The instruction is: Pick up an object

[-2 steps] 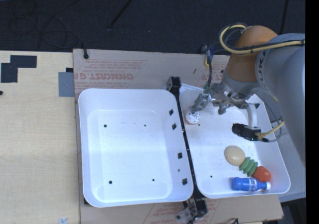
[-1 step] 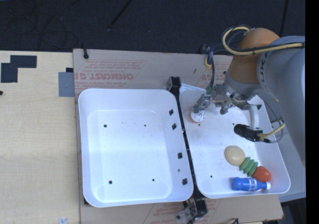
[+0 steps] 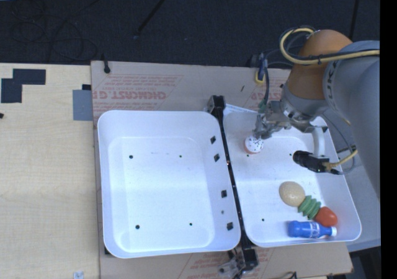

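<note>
White with red dots, the small round object sits in the right bin, near the black divider and directly under my tool. Whether my tool is spread or pinching it, I cannot tell; the wrist hides that. Being nearly round, it shows no clear long axis or heading. My worry: it could roll off toward the divider if 1 side touches first, leaving me with nothing to lift.
</note>
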Available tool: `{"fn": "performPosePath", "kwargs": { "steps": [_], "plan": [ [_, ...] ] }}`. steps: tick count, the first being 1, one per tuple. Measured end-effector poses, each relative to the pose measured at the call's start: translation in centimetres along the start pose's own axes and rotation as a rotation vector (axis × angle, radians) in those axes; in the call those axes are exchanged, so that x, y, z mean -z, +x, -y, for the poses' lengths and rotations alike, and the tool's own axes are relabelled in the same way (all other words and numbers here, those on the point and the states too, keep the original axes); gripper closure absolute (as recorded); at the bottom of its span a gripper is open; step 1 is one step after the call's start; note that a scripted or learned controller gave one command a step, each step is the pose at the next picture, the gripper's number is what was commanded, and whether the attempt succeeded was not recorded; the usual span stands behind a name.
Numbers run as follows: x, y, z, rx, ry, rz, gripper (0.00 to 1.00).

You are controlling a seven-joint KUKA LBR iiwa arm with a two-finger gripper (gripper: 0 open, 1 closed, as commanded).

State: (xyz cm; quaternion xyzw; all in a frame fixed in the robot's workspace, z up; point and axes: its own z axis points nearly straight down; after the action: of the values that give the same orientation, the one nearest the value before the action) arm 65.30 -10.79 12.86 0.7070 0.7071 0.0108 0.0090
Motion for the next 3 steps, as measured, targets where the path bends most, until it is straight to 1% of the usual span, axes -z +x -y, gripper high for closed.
{"fn": "performPosePath", "kwargs": {
  "steps": [1,2,3],
  "plan": [
    [7.6,11.1,0.6,0.010,0.025,0.000,1.00],
    [23.4,6.5,2.7,-0.003,0.013,0.005,1.00],
    [26.7,3.6,12.2,-0.004,0.030,0.002,1.00]
  ]
}}
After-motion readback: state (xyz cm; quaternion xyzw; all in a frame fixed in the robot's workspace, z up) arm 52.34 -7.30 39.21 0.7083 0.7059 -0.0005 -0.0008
